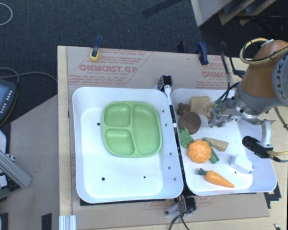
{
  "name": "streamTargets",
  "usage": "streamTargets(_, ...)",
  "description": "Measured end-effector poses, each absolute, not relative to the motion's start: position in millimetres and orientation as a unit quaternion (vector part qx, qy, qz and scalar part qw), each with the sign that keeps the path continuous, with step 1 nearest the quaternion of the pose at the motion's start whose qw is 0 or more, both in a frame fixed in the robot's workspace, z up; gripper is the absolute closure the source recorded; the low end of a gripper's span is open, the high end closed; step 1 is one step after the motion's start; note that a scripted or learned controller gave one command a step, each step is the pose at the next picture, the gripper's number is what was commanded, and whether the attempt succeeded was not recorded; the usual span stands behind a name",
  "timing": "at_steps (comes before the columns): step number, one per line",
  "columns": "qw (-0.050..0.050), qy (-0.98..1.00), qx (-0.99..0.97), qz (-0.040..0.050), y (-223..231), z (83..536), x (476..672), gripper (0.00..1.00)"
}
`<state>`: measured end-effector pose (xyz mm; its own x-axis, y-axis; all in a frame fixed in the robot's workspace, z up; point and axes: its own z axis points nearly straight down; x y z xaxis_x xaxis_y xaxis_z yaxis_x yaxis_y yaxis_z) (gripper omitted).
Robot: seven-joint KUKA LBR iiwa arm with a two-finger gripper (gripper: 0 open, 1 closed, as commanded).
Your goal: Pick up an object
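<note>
The right bin [259,180] holds several toy foods. A small orange pumpkin [200,151] lies near its left wall, with a green leafy piece [185,137] beside it. A carrot [217,178] rests toward the front. A brown round piece [189,122] and a beige chunk [199,104] sit at the back left. A corn-like cone [216,144] lies mid-bin, and a white block [240,163] sits to the right. My gripper [220,116] hangs low over the back of this bin, just right of the beige chunk. Its fingers are hidden under the wrist.
The left bin [85,176] carries a green divided plate [132,128]. A black clip [165,82] sits between the bins at the back. The arm's orange band [266,55] and grey wrist cover the right bin's back right corner. Cardboard lies under both bins.
</note>
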<state>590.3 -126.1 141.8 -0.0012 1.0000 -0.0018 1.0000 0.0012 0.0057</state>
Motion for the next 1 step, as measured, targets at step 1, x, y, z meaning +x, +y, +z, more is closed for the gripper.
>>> streamTargets(1,0.003,0.707,0.707,0.0016,-130.1,186.5,588.3,1.00)
